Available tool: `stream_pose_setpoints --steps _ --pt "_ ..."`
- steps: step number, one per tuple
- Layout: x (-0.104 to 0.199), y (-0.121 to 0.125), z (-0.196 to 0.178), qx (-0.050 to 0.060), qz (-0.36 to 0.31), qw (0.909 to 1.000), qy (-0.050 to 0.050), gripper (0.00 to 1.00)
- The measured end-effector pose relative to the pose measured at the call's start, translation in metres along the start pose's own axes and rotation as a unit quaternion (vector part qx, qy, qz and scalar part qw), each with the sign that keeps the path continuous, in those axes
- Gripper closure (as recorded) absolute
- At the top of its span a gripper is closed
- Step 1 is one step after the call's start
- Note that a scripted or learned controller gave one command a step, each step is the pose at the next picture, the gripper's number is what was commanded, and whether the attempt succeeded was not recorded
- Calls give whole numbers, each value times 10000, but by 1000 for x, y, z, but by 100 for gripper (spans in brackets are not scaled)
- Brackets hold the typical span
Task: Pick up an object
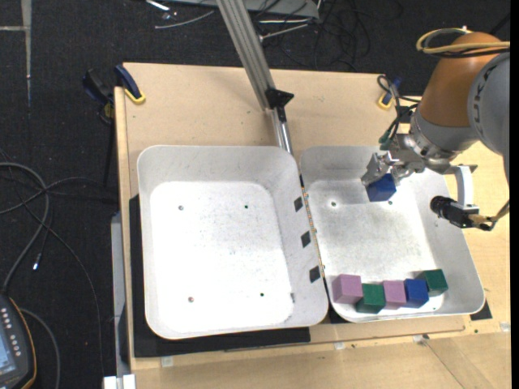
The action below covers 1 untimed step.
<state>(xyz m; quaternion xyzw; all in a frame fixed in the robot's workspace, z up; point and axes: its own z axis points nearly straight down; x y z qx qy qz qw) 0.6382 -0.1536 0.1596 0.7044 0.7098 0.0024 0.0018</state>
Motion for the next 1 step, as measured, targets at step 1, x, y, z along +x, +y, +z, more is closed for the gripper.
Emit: stream_pose_setpoints --steps 1 --pt "96 18 -37 6 -14 10000 10 100"
